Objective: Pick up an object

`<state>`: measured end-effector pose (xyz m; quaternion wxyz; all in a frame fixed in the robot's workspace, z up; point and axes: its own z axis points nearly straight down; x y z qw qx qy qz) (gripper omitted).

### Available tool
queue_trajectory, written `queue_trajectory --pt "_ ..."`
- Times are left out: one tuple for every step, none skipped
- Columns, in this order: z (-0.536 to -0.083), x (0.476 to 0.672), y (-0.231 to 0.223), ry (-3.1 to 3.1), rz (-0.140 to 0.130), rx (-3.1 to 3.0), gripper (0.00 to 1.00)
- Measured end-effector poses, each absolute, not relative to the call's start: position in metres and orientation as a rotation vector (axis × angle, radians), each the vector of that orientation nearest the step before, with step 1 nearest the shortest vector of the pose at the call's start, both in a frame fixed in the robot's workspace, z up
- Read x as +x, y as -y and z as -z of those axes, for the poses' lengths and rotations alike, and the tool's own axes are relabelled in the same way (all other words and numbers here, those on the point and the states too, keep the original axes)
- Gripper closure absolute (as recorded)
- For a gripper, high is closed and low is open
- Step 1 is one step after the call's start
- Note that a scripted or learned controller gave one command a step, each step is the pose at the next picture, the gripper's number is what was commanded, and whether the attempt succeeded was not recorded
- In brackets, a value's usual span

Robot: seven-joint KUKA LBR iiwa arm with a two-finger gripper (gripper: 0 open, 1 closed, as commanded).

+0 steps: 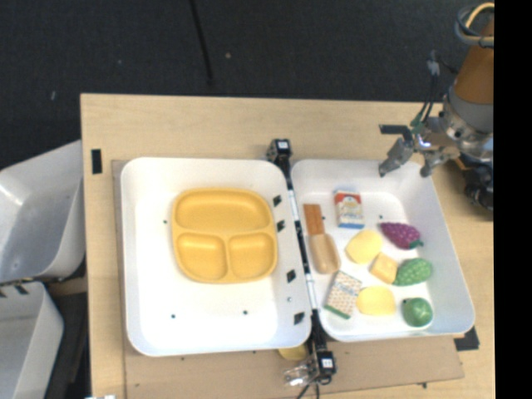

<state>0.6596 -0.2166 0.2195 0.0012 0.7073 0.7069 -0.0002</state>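
Gripper (pixel 407 161) above right bin's (pixel 449 302) far rim, fingers apart, nothing btwn them. Nearest target: small carton (pixel 349 209), below-left of gripper. Risk: toys packed close, so fingers may nudge neighbours, e.g. grapes (pixel 401 234), & miss grasp.

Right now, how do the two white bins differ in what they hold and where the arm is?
The left bin holds one yellow divided tray; the right bin holds many small items, among them purple grapes and a green round piece. The gripper hovers at the right bin's far edge, away from the left bin. Both bins are shallow, white, and sit side by side.
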Motion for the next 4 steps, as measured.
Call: queue_trajectory --pt "-0.141 0.614 0.23 -2.222 0.007 2.227 0.0" --pt "-0.1 0.57 0.229 -2.221 0.004 2.224 0.0" --pt "-0.113 0.574 0.23 -2.215 -0.004 2.22 1.0" --pt "-0.148 0.67 0.173 -2.226 -0.008 2.205 1.0"
